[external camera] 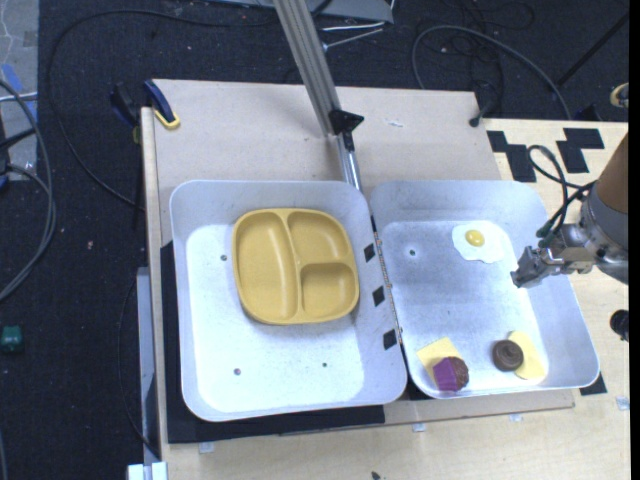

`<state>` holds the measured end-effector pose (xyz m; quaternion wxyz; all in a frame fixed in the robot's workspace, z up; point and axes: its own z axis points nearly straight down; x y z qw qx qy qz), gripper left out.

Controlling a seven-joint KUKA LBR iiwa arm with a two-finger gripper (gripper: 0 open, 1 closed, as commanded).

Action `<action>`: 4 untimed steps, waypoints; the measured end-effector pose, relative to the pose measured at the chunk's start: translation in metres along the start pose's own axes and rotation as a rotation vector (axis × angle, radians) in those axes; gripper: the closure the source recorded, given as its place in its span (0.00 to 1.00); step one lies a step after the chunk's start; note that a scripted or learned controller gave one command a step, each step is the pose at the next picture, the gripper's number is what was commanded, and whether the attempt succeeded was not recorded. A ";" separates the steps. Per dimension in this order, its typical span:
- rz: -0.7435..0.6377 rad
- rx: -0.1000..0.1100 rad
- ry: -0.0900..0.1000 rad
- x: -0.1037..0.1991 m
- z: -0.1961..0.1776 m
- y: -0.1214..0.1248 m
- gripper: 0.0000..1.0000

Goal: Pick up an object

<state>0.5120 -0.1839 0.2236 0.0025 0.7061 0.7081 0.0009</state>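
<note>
The arm (610,218) comes in from the right edge, its grey wrist bent low over the right bin (440,268), and the end effector (524,272) hangs just above that bin's right side, pointing left. Whether it is released or clenched cannot be told from here; the tip is small and dark. Nothing shows between its tips.

Count the pieces in the right bin: one fried egg (478,242) near the upper middle, just left of the end effector and apart from it; one purple ball (450,372) at the bottom, sitting on a yellow slice (433,352); one brown round piece (508,355) at the lower right, resting against a second yellow slice (531,360). Five items in all, any of them there for the picking.

Over in the left bin (200,298): one yellow divided plate (296,265), three compartments, lying toward the top.

Both bins sit side by side on a pale wooden desk (260,133), with a dark mat under their front edges. A slanted metal pole (310,53) runs down to the seam between the bins. Around the desk lies dark carpet (80,268) with black cables looping across it.
</note>
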 end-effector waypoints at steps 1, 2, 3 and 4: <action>-0.001 0.005 0.002 0.054 0.009 0.004 1.00; -0.002 0.005 0.003 0.110 -0.002 0.005 1.00; -0.005 0.005 0.003 0.173 0.000 0.009 1.00; -0.006 0.003 0.004 0.235 -0.007 0.020 1.00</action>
